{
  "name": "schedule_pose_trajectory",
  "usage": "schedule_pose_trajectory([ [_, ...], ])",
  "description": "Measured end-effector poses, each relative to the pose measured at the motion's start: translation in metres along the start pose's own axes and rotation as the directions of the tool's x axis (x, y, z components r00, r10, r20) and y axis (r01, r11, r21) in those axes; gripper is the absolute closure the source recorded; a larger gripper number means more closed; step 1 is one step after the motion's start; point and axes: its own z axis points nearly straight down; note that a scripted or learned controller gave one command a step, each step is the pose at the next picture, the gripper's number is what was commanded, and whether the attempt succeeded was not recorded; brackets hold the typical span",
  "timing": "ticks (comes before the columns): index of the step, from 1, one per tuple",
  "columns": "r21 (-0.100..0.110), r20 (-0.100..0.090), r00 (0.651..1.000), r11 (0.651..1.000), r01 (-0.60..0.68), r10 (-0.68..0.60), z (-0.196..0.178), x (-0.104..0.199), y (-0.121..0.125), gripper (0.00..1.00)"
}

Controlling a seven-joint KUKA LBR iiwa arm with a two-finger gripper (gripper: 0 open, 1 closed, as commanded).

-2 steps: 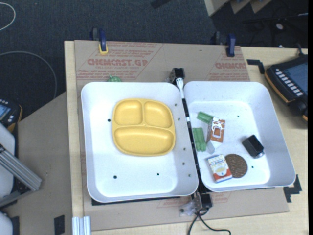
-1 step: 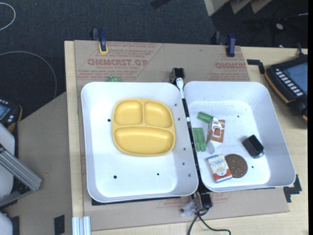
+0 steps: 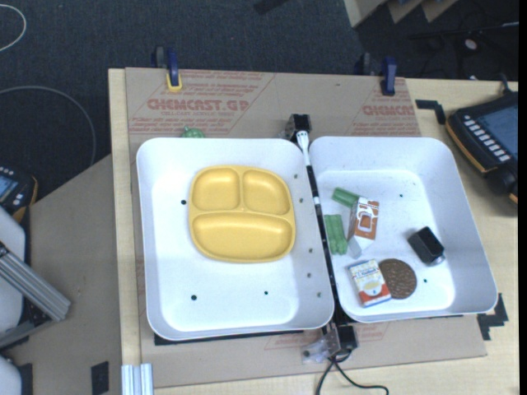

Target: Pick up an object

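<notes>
Right bin (image 3: 465, 220), arm's side: black block (image 3: 426, 245) lies apart from clutter (easiest pick). Descend straight over it, span its short side, keep clear of brown disc (image 3: 398, 277) nearby. Gripper state: cannot tell. Yellow tray (image 3: 243, 213), left bin (image 3: 165, 245): too wide, skip.

1. One fixed camera looks down on the table (image 3: 247, 369) from above, at a slant rather than straight down.
2. It faces the far edge, where two clamps (image 3: 172, 71) hold a brown board (image 3: 247, 105); dark floor (image 3: 99, 23) shows beyond.
3. It stands far enough back to take in both white bins whole: the left bin (image 3: 165, 295) and the right bin (image 3: 461, 220) sit side by side near the middle of the picture.
4. The table's near edge runs along the bottom; a handheld control screen (image 3: 494, 138) lies at the right edge.
</notes>
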Motion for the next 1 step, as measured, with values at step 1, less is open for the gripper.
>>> schedule_pose_trajectory([
  [1,0.0,0.0,1.0,1.0,0.0,0.0,0.0276,0.0,0.0001,1.0],
])
